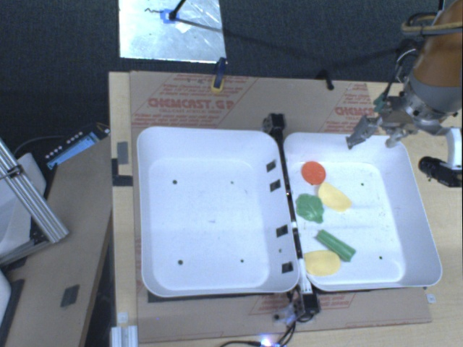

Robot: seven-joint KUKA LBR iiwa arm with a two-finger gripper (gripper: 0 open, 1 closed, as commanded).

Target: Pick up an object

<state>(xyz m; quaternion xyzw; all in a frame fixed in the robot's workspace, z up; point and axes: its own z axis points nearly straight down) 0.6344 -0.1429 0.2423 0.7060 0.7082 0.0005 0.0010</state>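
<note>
The right bin (405, 215) holds several small things along its left side: a red-orange round piece (313, 171), a yellow lump (334, 196), a leafy green piece (309, 207), a long green piece (336, 244) and another yellow piece (322, 263). My gripper (377, 135) hangs above the bin's far right corner, well clear of all of them. Its two fingers (359, 135) are spread apart with nothing between them.
The left bin (155, 194) lies beside the right one, joined by a black hinge strip (289, 208). A shiny metal sheet (172, 20) lies beyond the bench. A yellow and blue clamp (218, 78) sits at the board's far edge.
</note>
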